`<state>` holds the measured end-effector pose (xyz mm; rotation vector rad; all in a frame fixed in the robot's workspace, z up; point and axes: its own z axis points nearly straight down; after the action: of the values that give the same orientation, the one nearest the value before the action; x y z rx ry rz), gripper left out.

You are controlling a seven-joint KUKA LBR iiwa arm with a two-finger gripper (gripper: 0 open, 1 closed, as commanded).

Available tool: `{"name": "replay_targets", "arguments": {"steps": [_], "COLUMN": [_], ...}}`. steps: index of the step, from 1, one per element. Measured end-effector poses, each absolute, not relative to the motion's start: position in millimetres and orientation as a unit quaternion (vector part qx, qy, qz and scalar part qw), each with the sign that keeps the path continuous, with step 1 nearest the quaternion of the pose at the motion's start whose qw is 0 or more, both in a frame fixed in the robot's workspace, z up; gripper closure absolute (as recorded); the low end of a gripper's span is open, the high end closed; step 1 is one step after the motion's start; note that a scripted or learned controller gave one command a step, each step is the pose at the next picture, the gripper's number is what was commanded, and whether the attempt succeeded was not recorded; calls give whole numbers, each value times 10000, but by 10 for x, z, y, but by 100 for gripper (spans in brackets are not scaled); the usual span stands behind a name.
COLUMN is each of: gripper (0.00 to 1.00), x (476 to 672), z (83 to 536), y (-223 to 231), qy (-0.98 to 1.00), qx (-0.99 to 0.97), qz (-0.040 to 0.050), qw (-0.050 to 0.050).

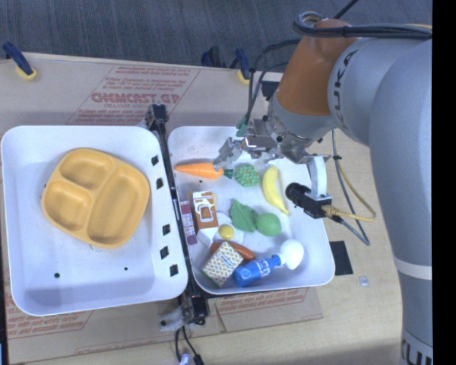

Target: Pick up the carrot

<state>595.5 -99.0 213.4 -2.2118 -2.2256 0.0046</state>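
Now the claw (234, 152) hovers just beside the carrot (198, 170) (right bin (319, 268)); its grip state I cannot tell.

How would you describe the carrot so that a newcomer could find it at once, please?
Look in the right bin, the one crowded with toy food. The carrot lies near its far left corner, just left of the claw. It is the only long orange piece, tapering leftward, with a green tip.

Red print reading "CHEMCAST GP" stood on the brown cardboard sheet (129, 90), up and to the left of the gripper (232, 152). Letters "UKA" showed on the grey arm (395, 82), right of it.
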Motion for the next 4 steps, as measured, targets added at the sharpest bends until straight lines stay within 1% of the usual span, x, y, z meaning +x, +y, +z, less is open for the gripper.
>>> {"name": "replay_targets", "arguments": {"steps": [1,2,3,4], "gripper": [0,0,100,100], "x": [6458,6242,6247,6196], "z": [1421,908,1015,2487], "y": [-974,-920,-918,-323], "qy": [-6549,-6609,-6618,-6571], "qx": [-7557,-7505,-7497,-7538], "qz": [16,24,26,3], "qw": [16,22,27,7]}}
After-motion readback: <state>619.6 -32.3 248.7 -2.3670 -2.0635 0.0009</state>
